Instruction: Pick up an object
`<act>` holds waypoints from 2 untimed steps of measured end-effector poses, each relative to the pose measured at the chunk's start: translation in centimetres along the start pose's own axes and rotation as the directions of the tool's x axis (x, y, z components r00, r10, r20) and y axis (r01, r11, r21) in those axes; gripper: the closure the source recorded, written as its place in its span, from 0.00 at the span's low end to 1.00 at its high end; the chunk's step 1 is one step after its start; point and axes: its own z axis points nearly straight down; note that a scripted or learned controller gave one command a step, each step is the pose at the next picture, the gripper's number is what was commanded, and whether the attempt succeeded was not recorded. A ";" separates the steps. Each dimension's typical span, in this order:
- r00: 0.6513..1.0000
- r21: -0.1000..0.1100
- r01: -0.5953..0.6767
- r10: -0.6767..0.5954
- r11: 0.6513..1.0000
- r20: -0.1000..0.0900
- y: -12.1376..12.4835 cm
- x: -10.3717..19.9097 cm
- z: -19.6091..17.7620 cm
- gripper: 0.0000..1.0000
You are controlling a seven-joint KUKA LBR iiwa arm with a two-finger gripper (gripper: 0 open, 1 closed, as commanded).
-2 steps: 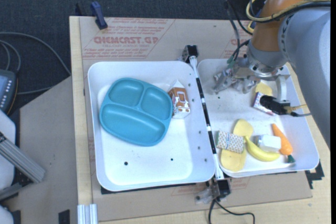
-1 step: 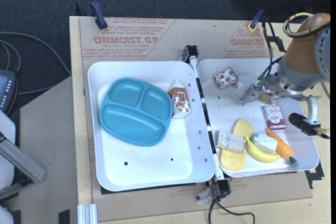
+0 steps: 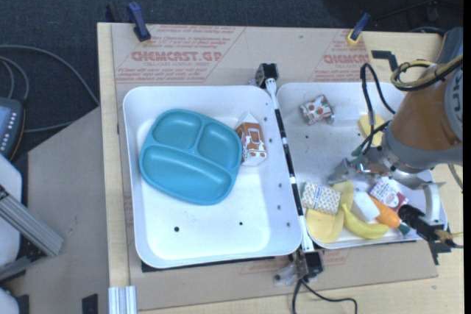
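My gripper hangs low in the right bin, just above a pile of items at the bin's near end. Right below it lie a checkered packet, a yellow banana, a pale yellow piece, a white bottle, an orange carrot and a red-and-white packet. A small crumpled red-and-white wrapper rests alone at the far end of the bin. The arm's orange band covers the bin's right side and partly hides a yellow item.
The left bin holds a blue divided plate and a small brown-and-white carton leaning near the wall between the bins. Black cables loop off the arm over the right bin. Blue and yellow clamps sit on the bench's far edge.
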 end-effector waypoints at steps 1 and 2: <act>1.000 -0.002 0.000 0.000 1.000 0.000 0.1 0.0 -1.0 1.00; 1.000 -0.002 0.000 0.000 1.000 0.000 0.0 0.0 -1.0 0.00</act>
